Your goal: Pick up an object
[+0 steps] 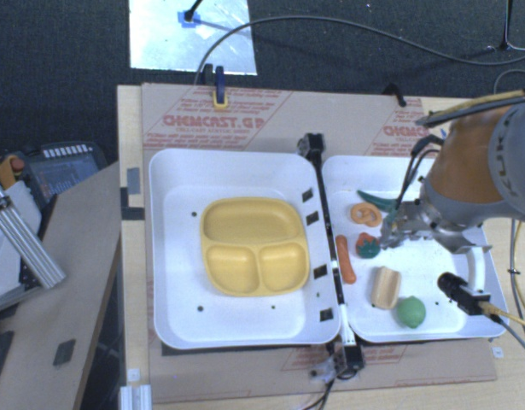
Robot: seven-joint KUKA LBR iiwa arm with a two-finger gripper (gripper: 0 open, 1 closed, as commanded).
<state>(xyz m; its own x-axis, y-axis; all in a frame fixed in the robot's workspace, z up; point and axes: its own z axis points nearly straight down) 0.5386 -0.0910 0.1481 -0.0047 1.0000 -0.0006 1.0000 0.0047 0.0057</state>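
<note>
We find the gripper (390,233) low in the right bin (377,171), just beside the small teal-and-orange toy (368,246), 1 of several loose candidates there, though we cannot tell how the jaws stand.

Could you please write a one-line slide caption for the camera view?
KUKA arm's tool poised over toy foods in the right bin; yellow divided tray sits in the left bin.

Yellow tray (250,250) in white bin (172,229); green ball (410,312); tan block (385,286); orange-red stick (345,259).
</note>
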